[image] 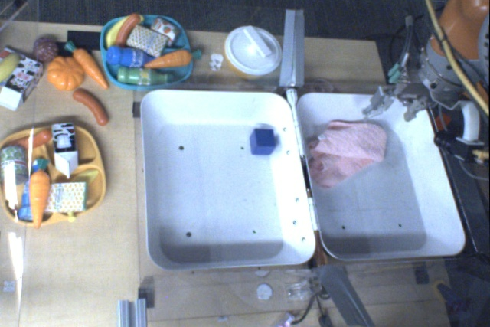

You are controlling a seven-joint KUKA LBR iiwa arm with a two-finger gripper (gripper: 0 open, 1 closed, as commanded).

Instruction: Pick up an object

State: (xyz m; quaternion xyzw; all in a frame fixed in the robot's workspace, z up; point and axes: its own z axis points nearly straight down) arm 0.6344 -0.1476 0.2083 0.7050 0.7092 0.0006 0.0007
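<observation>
Nearest you, along the counter's front edge, sit the front walls of the two bins: the left bin [153, 188] and the right bin [429, 241]. Moving back, you find a pink cloth [348, 151] crumpled in the right bin, close to that bin's left wall and toward its rear half, its long axis running roughly left to right. A small blue cube [263, 140] rests in the left bin, near its right wall and rear edge. Further back, at the right bin's rear right corner, your gripper [396, 102] hangs above the rim with its fingers spread apart and nothing between them. From there the cloth lies forward and to the left, much nearer than the cube, which sits well apart across the dividing walls.
</observation>
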